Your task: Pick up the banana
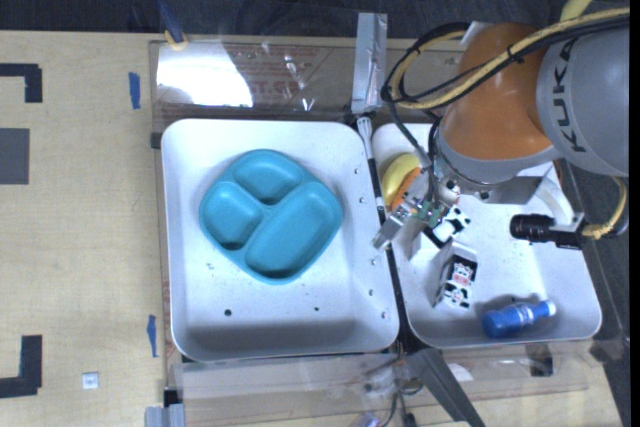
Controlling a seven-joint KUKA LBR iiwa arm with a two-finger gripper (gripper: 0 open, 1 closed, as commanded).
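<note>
The banana [399, 173] is yellow and lies at the far left of the right bin [570, 310], against the wall between the two bins. The arm's wrist hides its right part. My gripper [399, 237] hangs just in front of the banana, over the dividing wall. Its two grey fingers are spread open with nothing between them.
A blue divided plate [270, 213] sits in the left bin [200, 315]. In the right bin, a blue bottle [517, 316] lies near the front. A small black-and-white box [457, 281] and another patterned piece [449, 224] lie close to the gripper.
</note>
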